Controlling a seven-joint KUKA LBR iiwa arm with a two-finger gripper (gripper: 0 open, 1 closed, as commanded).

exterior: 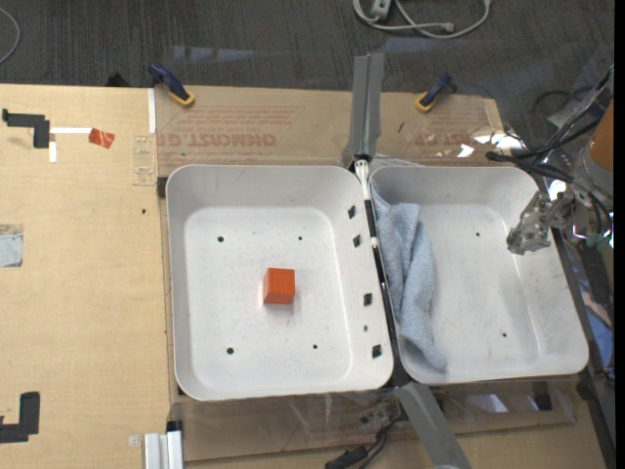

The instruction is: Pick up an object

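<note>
Camera view: gripper (530, 231) hangs low over right bin's (547, 360) far-right edge.

Red printed lettering on the cardboard sheet (256, 127) behind the bins, upside down, mirrored, perhaps "CHEMCAST GP", otherwise unreadable

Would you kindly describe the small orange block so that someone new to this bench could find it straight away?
Start with the two white bins side by side and take the left bin. The orange block sits alone on its floor, a little below the middle. It is a small, solid cube, quite unlike the crumpled pale blue cloth draped along the left wall of the right bin.
</note>
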